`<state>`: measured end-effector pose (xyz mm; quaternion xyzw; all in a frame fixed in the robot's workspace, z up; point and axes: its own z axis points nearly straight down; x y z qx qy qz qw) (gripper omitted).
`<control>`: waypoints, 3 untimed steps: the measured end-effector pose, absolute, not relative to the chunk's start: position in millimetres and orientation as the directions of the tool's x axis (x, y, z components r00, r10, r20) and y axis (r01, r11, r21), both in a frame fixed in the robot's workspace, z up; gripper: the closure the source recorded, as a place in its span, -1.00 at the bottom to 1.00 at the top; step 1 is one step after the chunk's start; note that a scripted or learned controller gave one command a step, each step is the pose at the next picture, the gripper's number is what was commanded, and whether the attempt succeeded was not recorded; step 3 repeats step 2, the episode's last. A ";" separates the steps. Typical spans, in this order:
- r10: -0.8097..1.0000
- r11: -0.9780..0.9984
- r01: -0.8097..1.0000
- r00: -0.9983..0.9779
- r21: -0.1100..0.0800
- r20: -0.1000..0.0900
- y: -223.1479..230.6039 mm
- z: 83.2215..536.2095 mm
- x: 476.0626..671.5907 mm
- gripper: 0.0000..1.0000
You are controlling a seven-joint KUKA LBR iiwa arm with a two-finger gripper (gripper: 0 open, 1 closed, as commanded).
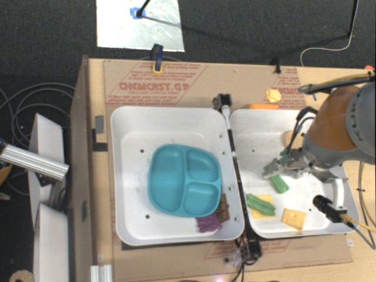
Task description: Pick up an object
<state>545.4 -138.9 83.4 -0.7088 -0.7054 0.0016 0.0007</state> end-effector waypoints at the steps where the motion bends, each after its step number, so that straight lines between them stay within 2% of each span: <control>1: 1.000 0.001 1.000 -0.001 0.004 -0.001 -135.2 95.1 549.3 1.00; 2: 1.000 0.014 1.000 -0.014 0.013 0.003 -48.2 190.4 577.7 1.00; 3: 1.000 0.014 1.000 -0.014 0.013 0.003 -48.2 190.4 577.7 1.00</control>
